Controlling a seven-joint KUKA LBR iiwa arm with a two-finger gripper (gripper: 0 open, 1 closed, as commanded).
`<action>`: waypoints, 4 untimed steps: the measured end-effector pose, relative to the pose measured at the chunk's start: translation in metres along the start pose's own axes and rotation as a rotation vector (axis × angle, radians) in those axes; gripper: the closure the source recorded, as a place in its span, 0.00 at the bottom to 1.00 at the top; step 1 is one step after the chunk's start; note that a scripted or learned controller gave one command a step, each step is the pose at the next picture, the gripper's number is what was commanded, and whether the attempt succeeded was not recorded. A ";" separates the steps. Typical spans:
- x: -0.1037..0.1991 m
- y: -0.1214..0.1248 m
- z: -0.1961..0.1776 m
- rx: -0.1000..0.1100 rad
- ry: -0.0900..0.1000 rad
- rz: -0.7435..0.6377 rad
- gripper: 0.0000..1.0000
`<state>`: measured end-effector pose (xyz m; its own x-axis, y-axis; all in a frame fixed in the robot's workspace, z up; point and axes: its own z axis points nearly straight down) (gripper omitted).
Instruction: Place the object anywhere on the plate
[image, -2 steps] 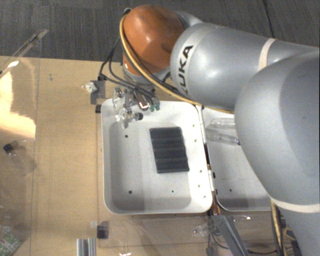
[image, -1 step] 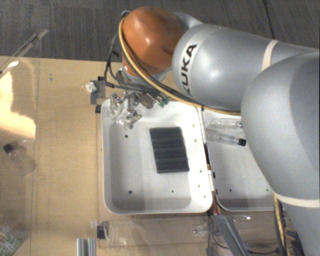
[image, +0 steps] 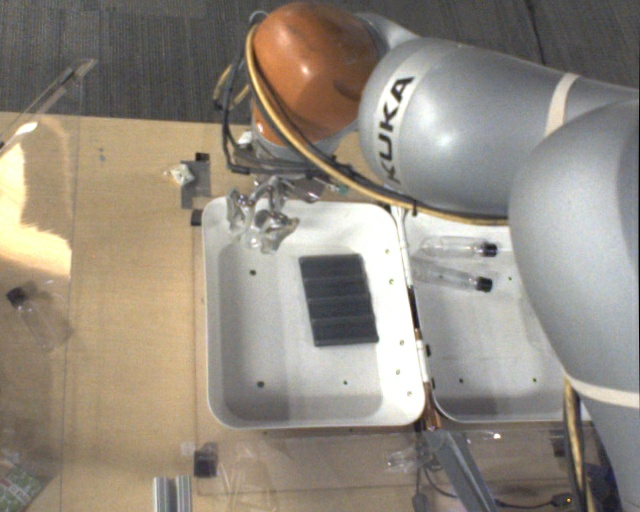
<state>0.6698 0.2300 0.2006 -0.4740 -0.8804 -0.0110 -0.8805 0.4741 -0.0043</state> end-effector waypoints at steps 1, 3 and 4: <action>0.002 0.000 0.039 -0.002 0.002 -0.073 1.00; -0.002 0.005 0.113 -0.011 0.002 -0.404 1.00; 0.055 0.057 -0.029 0.001 0.000 -0.603 1.00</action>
<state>0.5936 0.2087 0.2283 0.1088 -0.9940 -0.0066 -0.9940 -0.1087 -0.0113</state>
